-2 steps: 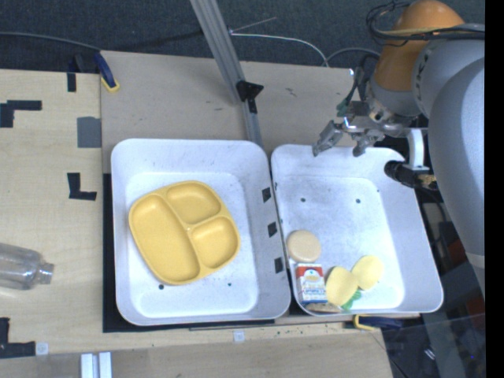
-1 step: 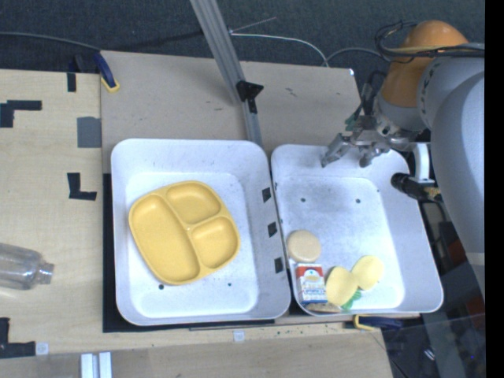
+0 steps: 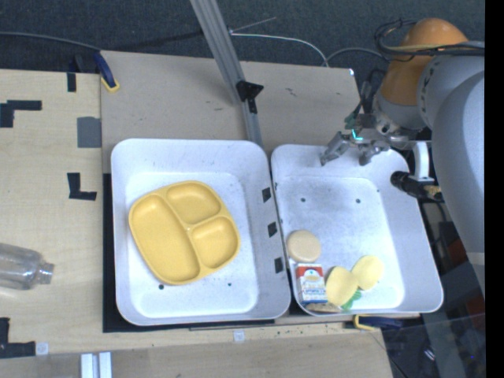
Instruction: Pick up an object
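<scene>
Small carton (image 3: 312,283) long axis toward rear | fingers (image 3: 329,153) spread above right bin (image 3: 409,235)

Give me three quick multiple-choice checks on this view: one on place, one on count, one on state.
1. Where does the yellow divided plate lie?
A. left bin
B. right bin
C. on the bench

2. How many compartments does it have?
A. two
B. three
C. five

3. What is the gripper doing?
A. carrying the plate
B. gripping the round cookie
C. open, with nothing between its fingers

Answers: 1 A, it rests on the floor of the left bin. 2 B, three wells show. 3 C, it hangs over the right bin's far edge, away from the round cookie.
</scene>
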Controlling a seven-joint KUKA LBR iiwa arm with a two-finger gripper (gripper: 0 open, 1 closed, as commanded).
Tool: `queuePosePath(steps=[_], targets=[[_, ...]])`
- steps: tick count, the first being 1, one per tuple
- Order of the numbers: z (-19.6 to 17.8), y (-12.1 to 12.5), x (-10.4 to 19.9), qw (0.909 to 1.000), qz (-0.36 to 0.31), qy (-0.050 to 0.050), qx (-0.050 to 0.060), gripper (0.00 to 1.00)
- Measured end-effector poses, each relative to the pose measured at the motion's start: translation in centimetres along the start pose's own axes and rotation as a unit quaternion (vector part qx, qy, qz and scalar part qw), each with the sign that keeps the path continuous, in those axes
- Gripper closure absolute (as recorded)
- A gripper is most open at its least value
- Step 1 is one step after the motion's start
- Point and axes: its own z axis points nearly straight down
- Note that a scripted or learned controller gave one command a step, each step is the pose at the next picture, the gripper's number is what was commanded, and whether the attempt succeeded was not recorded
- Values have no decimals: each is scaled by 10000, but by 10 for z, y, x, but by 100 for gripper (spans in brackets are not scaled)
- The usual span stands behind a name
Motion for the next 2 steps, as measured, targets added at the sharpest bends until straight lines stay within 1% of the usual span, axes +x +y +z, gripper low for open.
queuePosePath(steps=[2], targets=[[0, 0, 1, 10000, -5, 1, 1, 0]])
